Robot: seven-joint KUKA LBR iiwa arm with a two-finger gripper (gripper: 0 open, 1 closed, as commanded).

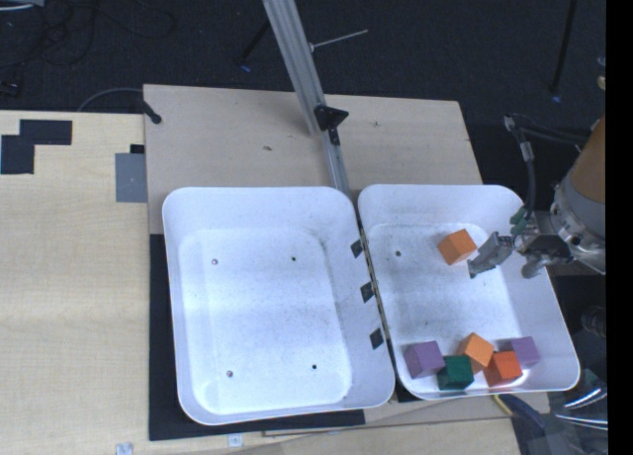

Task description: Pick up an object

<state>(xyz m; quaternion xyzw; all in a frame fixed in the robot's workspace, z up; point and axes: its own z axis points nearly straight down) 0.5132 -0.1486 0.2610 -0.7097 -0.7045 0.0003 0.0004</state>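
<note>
An orange cube lies alone in the upper middle of the right bin. My gripper hangs over that bin's right side, just right of the cube, reaching in from the right edge. Its two grey fingers are spread apart with nothing between them, so it is open. The left finger's tip sits close beside the cube's right edge; I cannot tell whether they touch. Along the bin's front wall lies a cluster: a purple cube, a green cube, an orange cube, a red-orange cube and a small purple cube.
The left bin stands beside the right one, joined by black clips along the shared wall. A slanted metal rail rises behind the bins. Wooden bench surface lies to the left and behind.
</note>
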